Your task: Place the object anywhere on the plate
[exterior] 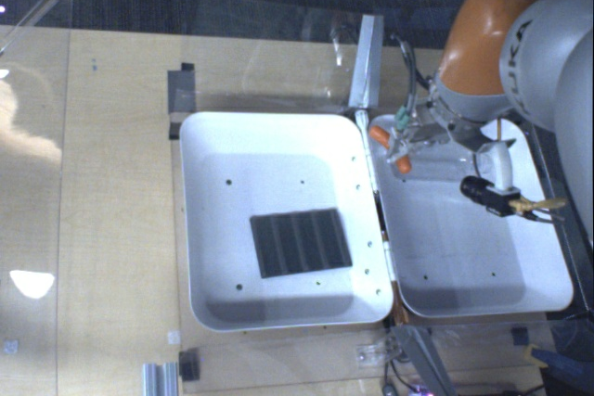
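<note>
Dark ribbed rectangular plate (300, 242) is seen waiting in the left white bin (209, 199) while the grey arm's two-finger gripper (406, 142), its opening impossible to tell, is lowered beside small orange pieces (379, 136), presumably the object to be picked, in the right white bin's (483, 278) far corner.

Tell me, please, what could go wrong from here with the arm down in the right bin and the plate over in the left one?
1. The gripper works near the right bin's far left corner, close to the wall; the small orange object there may be pinched poorly or pushed against the rim.
2. The dark ribbed plate sits in the left bin, so the carry must cross both rims; a weak hold could drop the object short.
</note>
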Motion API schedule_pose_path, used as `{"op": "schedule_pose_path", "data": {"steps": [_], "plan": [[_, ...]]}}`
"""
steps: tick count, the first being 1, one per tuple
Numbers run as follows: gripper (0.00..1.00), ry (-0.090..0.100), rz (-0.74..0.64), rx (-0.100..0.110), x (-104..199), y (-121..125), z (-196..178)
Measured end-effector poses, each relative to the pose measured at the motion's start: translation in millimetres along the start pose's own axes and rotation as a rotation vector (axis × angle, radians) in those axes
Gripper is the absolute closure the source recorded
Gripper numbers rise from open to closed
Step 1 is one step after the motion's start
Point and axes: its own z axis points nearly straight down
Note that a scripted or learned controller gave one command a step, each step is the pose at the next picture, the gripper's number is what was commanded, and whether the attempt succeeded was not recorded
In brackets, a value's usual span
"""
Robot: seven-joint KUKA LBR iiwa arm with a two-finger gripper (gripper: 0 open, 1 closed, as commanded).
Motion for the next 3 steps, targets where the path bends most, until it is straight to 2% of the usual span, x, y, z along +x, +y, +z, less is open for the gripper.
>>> {"op": "schedule_pose_path", "data": {"steps": [1, 2, 3], "plan": [[1.00, 0.002, -0.041, -0.001, 80, -58, -20], [1.00, 0.002, -0.038, -0.001, 117, -104, -60], [1.00, 0.002, -0.041, -0.005, 117, -103, -71]]}}
